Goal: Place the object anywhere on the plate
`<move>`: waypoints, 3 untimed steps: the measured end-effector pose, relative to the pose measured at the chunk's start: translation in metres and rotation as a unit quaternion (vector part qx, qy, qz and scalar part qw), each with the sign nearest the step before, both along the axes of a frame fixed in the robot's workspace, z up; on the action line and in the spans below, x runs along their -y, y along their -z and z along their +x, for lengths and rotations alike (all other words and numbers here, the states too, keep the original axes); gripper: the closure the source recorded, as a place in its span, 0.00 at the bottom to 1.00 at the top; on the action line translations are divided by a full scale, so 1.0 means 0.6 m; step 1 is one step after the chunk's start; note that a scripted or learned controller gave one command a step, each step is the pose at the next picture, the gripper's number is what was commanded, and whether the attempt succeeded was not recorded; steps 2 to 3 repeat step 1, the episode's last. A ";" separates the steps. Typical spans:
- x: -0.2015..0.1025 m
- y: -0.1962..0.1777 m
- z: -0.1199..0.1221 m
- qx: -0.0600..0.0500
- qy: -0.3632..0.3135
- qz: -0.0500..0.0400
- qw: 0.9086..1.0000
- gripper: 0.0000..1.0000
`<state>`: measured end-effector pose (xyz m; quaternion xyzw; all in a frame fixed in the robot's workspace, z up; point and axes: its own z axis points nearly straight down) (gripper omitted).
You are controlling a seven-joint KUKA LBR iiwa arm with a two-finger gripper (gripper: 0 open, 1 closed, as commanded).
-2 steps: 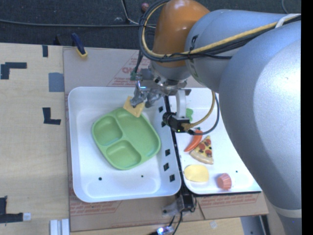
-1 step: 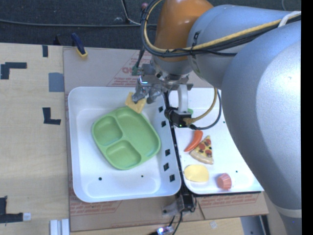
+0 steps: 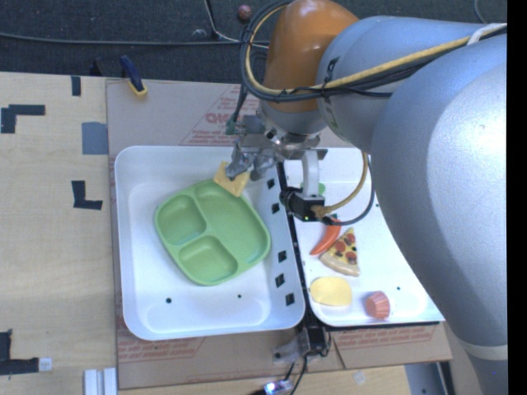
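Placing the object (image 3: 232, 179) on the plate (image 3: 212, 234).
Hand (image 3: 244, 164) closed on the object at the plate's upper rim; shift inward over a compartment, then release.

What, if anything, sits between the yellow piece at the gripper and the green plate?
Nothing visible. The yellow piece sits at the gripper, right at the upper edge of the green divided plate in the left bin. The plate's compartments look bare.
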<state>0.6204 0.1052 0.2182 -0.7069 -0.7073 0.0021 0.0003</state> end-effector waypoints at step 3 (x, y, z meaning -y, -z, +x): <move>-0.001 -0.001 0.001 0.001 0.000 0.000 1.000 0.00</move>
